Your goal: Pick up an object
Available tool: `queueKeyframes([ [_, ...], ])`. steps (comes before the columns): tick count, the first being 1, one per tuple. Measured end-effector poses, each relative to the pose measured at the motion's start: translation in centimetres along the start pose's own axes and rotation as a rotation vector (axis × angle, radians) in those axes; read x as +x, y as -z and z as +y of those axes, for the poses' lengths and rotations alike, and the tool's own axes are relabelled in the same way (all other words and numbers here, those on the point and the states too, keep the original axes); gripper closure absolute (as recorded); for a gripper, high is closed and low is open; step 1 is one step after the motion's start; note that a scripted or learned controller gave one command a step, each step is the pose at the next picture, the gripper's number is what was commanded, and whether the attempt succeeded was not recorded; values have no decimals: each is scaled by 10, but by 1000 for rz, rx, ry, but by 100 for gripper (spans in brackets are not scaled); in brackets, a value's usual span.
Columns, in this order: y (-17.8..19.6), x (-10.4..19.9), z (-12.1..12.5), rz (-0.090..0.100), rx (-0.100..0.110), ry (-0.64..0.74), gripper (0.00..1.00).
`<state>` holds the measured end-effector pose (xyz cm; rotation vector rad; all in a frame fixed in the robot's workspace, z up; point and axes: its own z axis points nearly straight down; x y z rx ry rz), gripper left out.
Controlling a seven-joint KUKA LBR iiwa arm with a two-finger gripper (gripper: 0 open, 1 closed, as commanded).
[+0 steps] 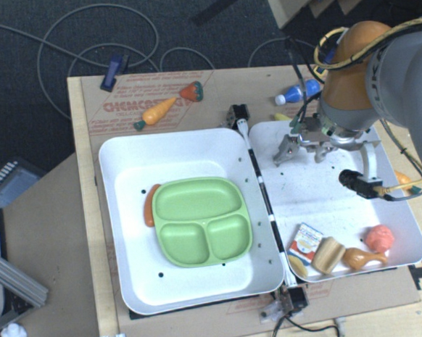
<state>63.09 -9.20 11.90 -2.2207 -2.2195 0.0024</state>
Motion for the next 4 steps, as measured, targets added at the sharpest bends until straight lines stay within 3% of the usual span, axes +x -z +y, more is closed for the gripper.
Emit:
queueKeyframes([
  [1,23,-64,11,-3,-5,0,0],
  [2,-1,-49,31,-1,-5,1,0],
  [3,3,-119,36,-3,-5,0,0],
  [4,14,-118,37,-5,-10,1,100],
])
